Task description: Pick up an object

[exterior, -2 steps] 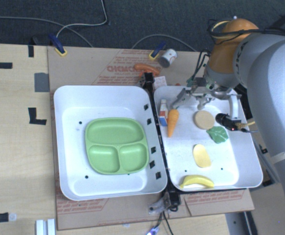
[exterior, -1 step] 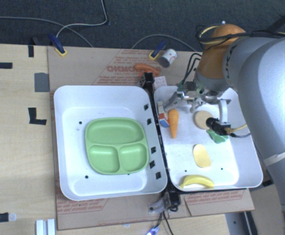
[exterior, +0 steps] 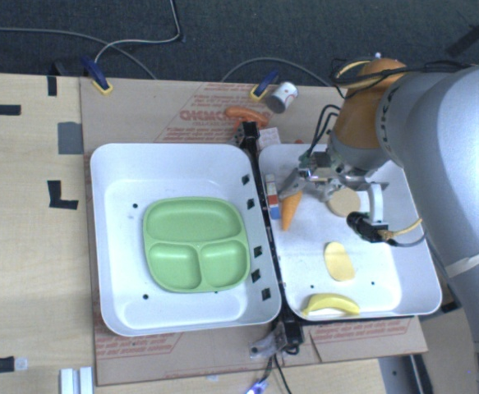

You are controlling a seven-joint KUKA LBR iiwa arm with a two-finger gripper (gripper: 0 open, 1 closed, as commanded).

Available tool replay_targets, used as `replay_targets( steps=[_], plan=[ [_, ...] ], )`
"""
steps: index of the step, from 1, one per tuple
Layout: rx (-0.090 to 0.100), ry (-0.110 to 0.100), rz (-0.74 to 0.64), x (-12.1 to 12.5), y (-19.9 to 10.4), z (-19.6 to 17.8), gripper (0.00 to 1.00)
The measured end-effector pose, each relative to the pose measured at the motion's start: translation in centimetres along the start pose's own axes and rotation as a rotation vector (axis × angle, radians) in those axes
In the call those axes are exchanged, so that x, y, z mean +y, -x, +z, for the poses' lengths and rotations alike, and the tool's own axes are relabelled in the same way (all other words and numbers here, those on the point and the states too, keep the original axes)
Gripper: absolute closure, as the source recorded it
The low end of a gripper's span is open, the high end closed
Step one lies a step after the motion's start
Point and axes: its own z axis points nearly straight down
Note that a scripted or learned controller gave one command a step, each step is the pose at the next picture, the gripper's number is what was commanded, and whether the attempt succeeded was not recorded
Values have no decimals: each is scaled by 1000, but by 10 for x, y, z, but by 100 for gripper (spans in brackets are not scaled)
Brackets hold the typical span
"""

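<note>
Green tray [exterior: 196,245] in white bin [exterior: 116,179], orange carrot [exterior: 291,208], yellow banana [exterior: 332,304].

The left bin [exterior: 112,179] holds a green divided plate [exterior: 196,244]. In the right bin [exterior: 403,290], the end effector [exterior: 309,179] is low at the far left part, just beside an orange carrot [exterior: 290,209]. A yellow piece [exterior: 338,262] and a banana [exterior: 331,304] lie nearer.

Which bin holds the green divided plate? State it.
The left bin. The green plate lies flat in its middle, compartments facing up.
</note>
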Motion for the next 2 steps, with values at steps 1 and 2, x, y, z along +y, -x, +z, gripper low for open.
replay_targets(
  steps=[1,2],
  plan=[
    [1,0,-1,0,-1,-10,100],
    [6,-3,-3,-29,-68,-99,100]
  ],
)
